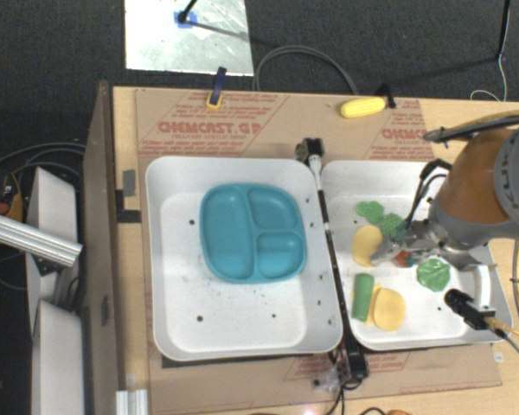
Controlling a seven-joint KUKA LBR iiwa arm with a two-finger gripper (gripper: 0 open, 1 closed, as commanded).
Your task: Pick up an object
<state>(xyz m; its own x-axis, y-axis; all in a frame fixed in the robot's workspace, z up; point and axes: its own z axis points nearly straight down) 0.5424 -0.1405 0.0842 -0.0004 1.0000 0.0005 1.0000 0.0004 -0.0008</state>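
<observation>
While low in the right bin, the tool touches the yellow piece.

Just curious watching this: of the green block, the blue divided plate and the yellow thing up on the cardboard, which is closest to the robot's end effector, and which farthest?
From the end effector:
1. Green block, same bin, lower left.
2. Yellow thing, on the cardboard above the bins.
3. Blue divided plate, left bin.

Objs in right bin, all lying flat.
Yellow pc by green leafy pc; green cylinder touching yellow lump; green round pc near right side.
</observation>
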